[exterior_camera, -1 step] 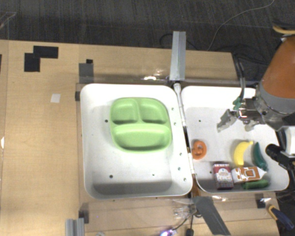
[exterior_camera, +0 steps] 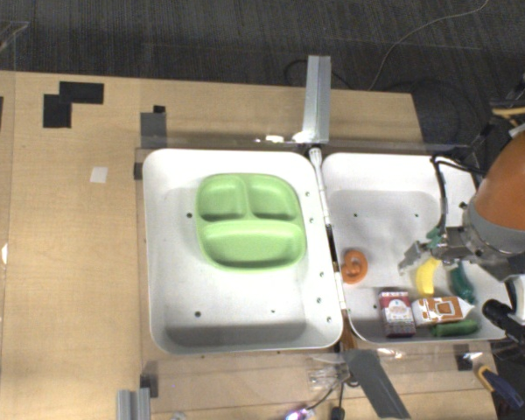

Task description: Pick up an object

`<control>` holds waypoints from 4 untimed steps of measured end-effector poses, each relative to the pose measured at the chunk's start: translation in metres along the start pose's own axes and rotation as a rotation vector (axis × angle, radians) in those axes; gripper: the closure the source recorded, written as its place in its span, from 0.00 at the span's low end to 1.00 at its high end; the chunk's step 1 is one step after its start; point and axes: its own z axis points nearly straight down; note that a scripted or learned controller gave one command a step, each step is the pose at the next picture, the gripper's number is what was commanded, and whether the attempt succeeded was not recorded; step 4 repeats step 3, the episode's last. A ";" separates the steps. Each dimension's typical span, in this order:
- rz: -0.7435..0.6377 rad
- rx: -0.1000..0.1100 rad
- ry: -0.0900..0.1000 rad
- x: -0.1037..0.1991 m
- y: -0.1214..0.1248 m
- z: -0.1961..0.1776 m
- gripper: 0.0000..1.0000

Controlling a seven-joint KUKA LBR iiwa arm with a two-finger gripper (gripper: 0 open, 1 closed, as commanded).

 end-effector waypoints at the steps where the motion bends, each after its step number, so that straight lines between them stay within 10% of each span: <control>1: -0.007 -0.013 0.005 -0.046 0.015 0.045 0.00; 2: -0.009 -0.019 0.003 -0.045 0.017 0.033 1.00; 3: 0.078 -0.004 -0.001 -0.013 0.061 -0.075 1.00; 4: 0.078 -0.004 -0.001 -0.013 0.061 -0.075 1.00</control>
